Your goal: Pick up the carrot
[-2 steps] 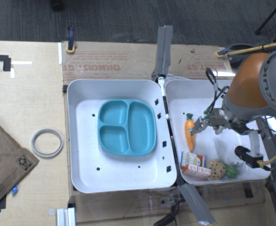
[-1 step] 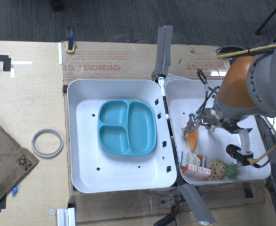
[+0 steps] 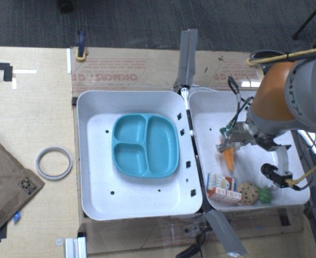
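In the right bin (image 3: 201,144), the gripper (image 3: 226,145) sits over the carrot (image 3: 229,158), its grip impossible to tell.

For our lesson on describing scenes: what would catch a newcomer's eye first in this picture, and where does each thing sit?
The teal divided plate stands out first, lying alone in the middle of the left bin. Next comes the grey arm with its orange band, reaching from the right over the right bin, where the carrot hangs point down just below the gripper. Along that bin's front edge lie a small carton, a cookie and something green.
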Robot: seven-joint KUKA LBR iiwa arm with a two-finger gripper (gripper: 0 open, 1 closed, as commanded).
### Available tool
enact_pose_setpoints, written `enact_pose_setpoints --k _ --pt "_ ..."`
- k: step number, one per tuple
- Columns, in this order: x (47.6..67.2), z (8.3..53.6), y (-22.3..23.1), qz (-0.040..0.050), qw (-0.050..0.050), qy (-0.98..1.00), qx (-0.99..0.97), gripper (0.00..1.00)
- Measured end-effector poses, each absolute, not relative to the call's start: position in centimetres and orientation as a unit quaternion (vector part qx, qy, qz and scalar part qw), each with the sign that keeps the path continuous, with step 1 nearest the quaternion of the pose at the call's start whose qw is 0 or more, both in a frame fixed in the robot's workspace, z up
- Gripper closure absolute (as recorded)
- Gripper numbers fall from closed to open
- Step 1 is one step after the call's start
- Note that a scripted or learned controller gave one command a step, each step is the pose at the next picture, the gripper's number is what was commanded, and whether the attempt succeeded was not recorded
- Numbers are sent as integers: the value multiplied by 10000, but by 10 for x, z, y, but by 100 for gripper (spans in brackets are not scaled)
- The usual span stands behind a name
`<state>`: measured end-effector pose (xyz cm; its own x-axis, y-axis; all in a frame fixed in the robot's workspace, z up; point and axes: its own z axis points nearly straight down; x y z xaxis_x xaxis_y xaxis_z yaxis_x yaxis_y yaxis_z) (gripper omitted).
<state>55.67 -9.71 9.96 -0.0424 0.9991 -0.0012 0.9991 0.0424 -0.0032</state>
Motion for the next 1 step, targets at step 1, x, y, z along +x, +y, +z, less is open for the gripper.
enact_pose_setpoints --k 1 --pt "573 218 -56 14 0 -6866 -7271 100"
